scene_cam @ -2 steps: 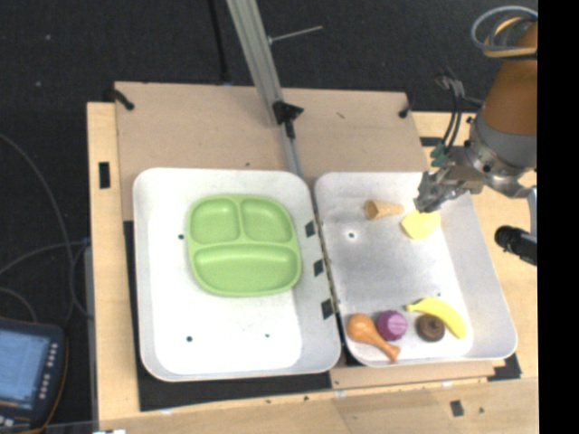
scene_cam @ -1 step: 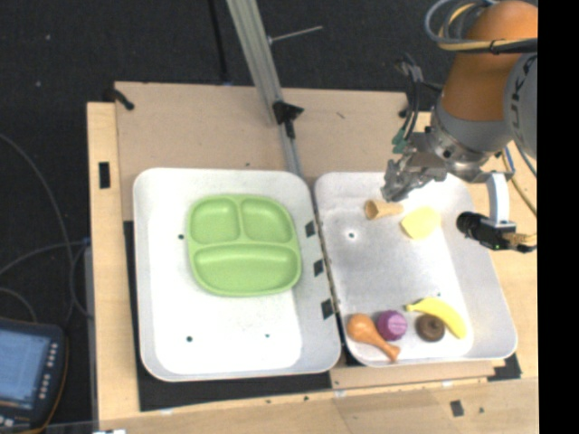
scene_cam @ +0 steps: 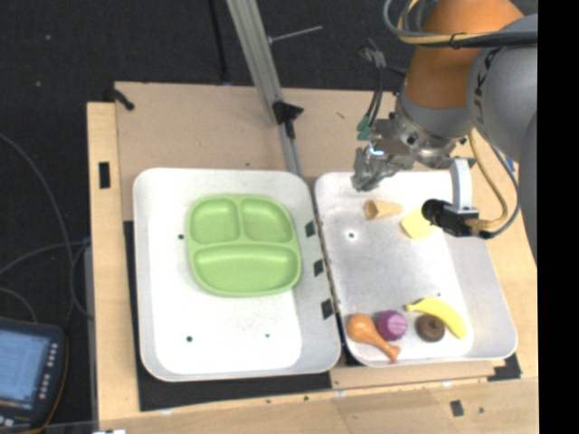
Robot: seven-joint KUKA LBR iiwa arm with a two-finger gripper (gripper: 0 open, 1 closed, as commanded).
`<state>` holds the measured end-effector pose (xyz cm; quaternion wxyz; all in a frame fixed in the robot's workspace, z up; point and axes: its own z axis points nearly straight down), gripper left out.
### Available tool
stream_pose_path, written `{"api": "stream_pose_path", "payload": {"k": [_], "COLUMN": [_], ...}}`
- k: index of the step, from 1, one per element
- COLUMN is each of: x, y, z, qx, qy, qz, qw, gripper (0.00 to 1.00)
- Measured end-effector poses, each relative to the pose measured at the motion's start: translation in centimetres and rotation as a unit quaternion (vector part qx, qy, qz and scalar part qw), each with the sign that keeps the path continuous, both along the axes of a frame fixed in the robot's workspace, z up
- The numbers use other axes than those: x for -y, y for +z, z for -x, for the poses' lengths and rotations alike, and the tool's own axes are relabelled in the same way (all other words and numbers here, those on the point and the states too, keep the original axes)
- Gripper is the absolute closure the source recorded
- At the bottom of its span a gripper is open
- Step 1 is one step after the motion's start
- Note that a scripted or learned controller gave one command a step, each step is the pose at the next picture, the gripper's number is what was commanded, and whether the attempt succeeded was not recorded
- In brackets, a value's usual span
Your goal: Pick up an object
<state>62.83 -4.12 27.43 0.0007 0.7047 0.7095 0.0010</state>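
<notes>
While hanging over the far corner of the right bin (scene_cam: 470,269), upper right of the frame: claw (scene_cam: 368,172), dark and small, pointing down at the bin's top-left corner. Cannot tell how far open it stands, and nothing seen between its tips. Above it, grey arm (scene_cam: 507,70) with the orange band (scene_cam: 457,43), reaching in from the right, cables looping round the wrist.

Just below and right of the claw, near but apart: tan wedge (scene_cam: 382,209) lying flat on the bin floor. Right of that, yellow block (scene_cam: 416,225), close beside a black fitting on a cable (scene_cam: 450,217).

Down along the near edge of the same bin, lower right of the frame, a little row: orange pear-shaped toy (scene_cam: 371,329) at the left, purple ball (scene_cam: 392,324) touching it, then brown ring (scene_cam: 431,327) tucked against the banana (scene_cam: 441,315).

Over in the left bin (scene_cam: 163,324), centre-left of the frame: green divided plate (scene_cam: 244,246), three compartments, sitting toward the upper half.

Both bins side by side on the pale wooden surface (scene_cam: 199,116). Metal pole (scene_cam: 258,61) slanting up from between the bins toward the top. Bottom-left corner: handheld screen (scene_cam: 27,369).
</notes>
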Motion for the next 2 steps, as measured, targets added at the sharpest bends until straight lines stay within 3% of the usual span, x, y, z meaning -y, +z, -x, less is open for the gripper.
{"api": "stream_pose_path", "payload": {"k": [2], "x": [-10.5], "y": [-3.0], "z": [-1.2], "qx": [-0.002], "qy": [0.0], "qz": [-0.0001], "qw": [1.0], "gripper": [1.0]}}
